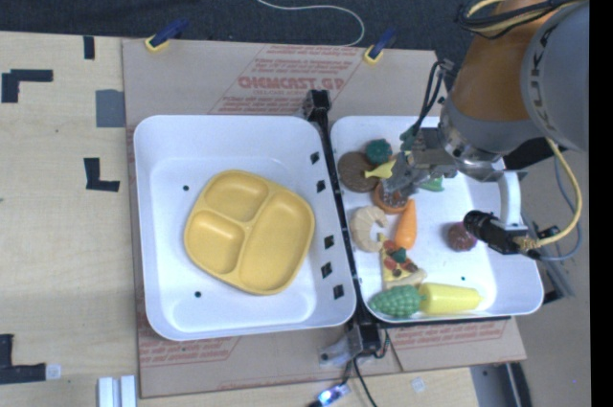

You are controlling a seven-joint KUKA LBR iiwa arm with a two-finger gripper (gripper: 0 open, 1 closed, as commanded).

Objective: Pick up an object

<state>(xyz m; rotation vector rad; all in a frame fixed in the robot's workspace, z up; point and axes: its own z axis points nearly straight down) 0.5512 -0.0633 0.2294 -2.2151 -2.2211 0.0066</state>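
My gripper (400, 177), grip state indeterminable, hovered over the carrot (407, 225) at six o'clock: light, rigid, smooth; grasp mid-body.

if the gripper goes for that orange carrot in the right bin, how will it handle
The carrot looks like stiff toy plastic, so probably light and rigid. Its tapered, smooth shape may slip between fingers. Crowded by the pizza slice, it could nudge neighbours.

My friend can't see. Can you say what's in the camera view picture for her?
A grey and orange robot arm's tool hangs low over toy food in the right bin: a carrot, corn, a pizza slice. The left bin holds a yellow divided plate.
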